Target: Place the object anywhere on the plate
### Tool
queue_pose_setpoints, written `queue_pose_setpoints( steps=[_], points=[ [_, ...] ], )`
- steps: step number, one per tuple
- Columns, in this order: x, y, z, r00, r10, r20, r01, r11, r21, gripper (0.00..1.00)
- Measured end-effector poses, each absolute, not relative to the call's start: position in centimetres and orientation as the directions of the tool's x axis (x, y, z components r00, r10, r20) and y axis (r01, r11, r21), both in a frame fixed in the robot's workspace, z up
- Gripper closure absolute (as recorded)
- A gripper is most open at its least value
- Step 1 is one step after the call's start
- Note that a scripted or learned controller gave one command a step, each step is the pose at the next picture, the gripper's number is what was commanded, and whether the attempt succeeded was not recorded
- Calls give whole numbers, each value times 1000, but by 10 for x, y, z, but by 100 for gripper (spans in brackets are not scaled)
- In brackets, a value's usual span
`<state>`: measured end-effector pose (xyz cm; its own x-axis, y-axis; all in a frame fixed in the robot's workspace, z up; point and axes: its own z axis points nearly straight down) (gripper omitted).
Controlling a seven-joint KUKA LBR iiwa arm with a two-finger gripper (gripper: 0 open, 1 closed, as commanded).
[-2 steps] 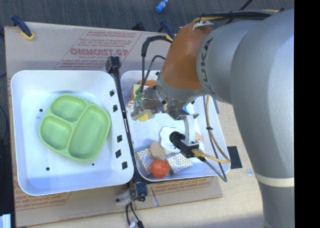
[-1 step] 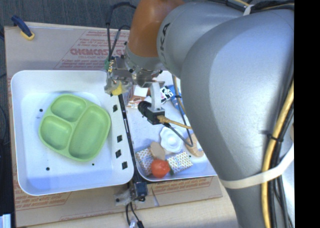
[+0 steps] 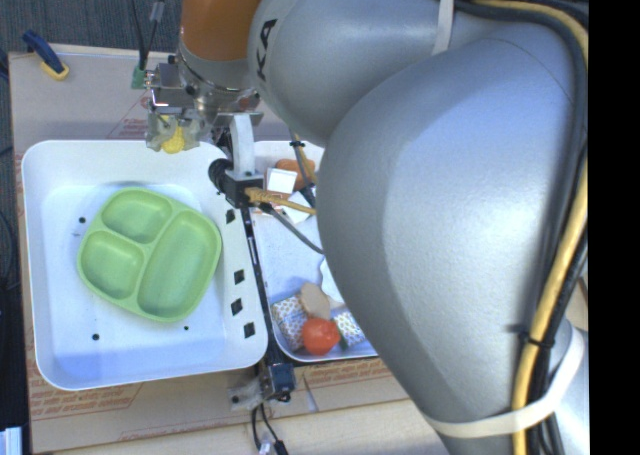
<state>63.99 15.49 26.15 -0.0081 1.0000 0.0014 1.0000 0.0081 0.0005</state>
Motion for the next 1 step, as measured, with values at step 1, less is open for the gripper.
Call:
queue_pose_setpoints(
  steps=[1],
  points=[
    [572, 101, 207, -7, 1000, -2, 1000, 7, -4, 100]
  ],
)
